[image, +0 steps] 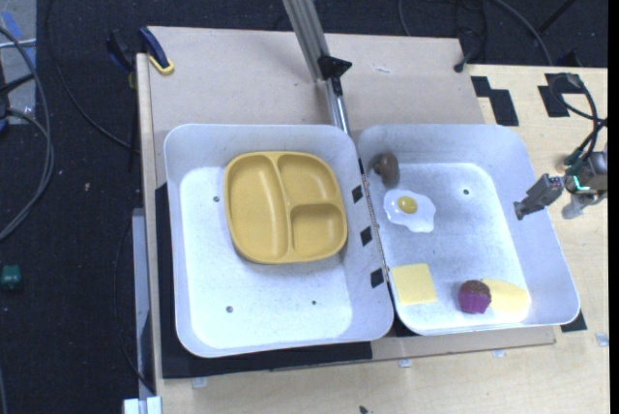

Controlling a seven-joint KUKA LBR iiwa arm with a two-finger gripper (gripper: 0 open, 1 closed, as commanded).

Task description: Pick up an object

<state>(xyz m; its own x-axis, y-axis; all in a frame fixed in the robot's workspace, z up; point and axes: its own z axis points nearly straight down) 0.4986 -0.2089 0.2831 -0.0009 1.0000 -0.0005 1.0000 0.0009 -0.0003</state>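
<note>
Grey pincer over right bin rim, grip state unclear; fried egg well apart.

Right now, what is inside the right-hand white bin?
The right-hand shallow white bin holds a brown lump, a toy fried egg, a pale yellow square slice, a purple lump and a yellow piece partly hidden behind it.

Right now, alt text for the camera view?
Two white bins side by side: the left bin holds a yellow divided plate; the right bin holds a toy fried egg, brown lump, yellow square, purple piece and pale yellow piece. The gripper sits at its right rim.
</note>
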